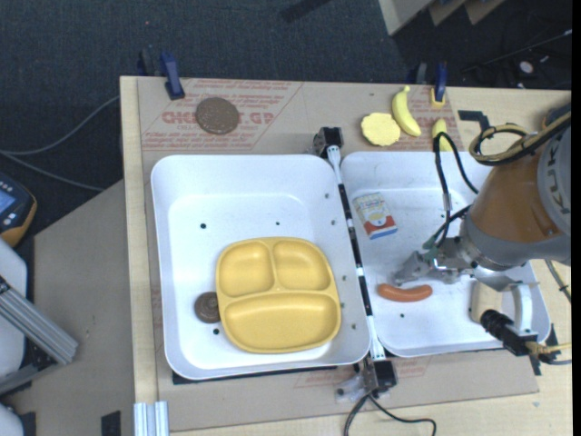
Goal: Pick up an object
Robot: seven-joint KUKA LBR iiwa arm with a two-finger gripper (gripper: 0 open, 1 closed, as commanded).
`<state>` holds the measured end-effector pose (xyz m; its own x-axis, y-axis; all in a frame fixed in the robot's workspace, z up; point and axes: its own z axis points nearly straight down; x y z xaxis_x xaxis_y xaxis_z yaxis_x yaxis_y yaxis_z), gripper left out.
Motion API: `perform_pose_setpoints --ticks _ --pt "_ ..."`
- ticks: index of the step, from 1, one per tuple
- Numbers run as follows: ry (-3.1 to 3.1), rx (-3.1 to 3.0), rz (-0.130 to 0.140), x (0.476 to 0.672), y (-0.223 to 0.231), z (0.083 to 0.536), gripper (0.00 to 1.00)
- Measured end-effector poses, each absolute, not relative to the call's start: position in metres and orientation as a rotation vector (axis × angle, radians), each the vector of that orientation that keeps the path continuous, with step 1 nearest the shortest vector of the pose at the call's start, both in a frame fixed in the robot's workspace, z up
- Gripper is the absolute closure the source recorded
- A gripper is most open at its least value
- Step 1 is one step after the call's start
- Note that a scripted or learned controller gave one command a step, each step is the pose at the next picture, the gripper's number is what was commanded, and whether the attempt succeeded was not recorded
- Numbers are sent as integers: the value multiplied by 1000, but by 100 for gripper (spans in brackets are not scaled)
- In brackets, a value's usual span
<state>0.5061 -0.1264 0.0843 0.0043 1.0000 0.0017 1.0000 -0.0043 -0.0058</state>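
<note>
You've got the gripper [410, 271] right above the sausage [405, 292] (small, reddish-orange, lying flat in the right bin [427, 334]); can't tell its grasp state.

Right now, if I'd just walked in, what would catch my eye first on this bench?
Probably the big yellow divided tray in the left bin, with a small brown disc tucked at its left edge. Next, the grey and orange arm reaching into the right bin, its gripper just above a reddish sausage. Behind the bins, a toy banana lies on the board.
</note>
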Motion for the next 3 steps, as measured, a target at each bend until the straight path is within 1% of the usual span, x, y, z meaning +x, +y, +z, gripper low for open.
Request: perform_pose_setpoints --ticks 1,2,3 --pt "-2228 -2225 -3 575 -163 85 0" --pt "-2223 -2220 -3 670 -208 91 0" --pt "-2234 -2225 -11 669 -174 211 0"
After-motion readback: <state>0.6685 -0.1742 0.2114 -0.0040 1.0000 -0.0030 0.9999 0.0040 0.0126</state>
